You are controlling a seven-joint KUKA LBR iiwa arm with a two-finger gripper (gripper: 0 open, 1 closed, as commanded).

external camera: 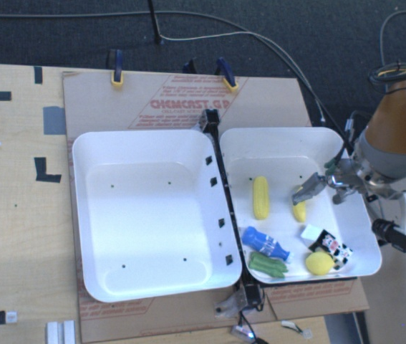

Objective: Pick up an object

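**Ana:** Arm's in from the right, and the gripper (310,192) is low over the right-hand bin (274,138), grey fingers pointing left. Call it the approach step, nothing lifted.

**Ben:** What's it going for?

**Ana:** My guess is the small yellow piece (299,211). It sits just below the fingertip, touching or nearly so; from this angle I can't separate them.

**Ben:** Fingers wide or pinched?

**Ana:** I cannot tell. They overlap into one grey shape, and nothing shows between them, so I won't say it holds anything.

**Ben:** Other candidates, taking that small yellow piece as the marker?

**Ana:** The corn cob (261,197) lies upright just to its left. Below and left, the blue bottle (265,242), with the green pod (268,266) touching the bottle's lower side. Below and right, a white block (311,232), a black-and-white toy (334,249) and a yellow lemon (319,263), those last two crowded together.

**Ben:** And the next move?

**Ana:** Drop that last bit so the fingers straddle the small yellow piece, close, then lift straight. It's a small target; a slight offset likely nudges it aside.
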